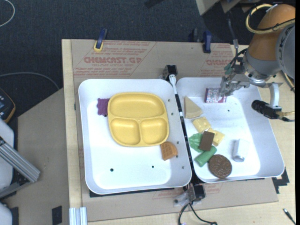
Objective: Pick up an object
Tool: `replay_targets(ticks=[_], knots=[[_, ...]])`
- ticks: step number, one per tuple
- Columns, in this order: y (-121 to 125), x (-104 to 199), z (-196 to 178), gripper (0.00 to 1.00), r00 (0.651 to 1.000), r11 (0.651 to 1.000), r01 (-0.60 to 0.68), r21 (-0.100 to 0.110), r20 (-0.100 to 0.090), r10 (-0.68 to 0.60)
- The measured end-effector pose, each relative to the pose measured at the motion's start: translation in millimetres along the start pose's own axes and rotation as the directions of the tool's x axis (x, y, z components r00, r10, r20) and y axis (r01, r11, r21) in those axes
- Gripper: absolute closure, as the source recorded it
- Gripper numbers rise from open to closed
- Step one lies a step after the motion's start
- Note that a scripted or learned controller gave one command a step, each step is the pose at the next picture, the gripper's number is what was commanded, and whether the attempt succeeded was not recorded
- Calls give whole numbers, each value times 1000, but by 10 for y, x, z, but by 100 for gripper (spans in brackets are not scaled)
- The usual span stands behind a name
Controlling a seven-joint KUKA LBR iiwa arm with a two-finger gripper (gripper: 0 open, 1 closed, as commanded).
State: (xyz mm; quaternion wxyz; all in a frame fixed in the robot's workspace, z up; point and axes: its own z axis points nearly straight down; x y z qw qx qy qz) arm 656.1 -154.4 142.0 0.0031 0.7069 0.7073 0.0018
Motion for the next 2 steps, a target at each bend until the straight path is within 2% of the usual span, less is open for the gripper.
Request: replay_targets(ticks=[2], knots=[[12, -57, -864, 100, 1000, 1000, 0, -1, 1, 0]])
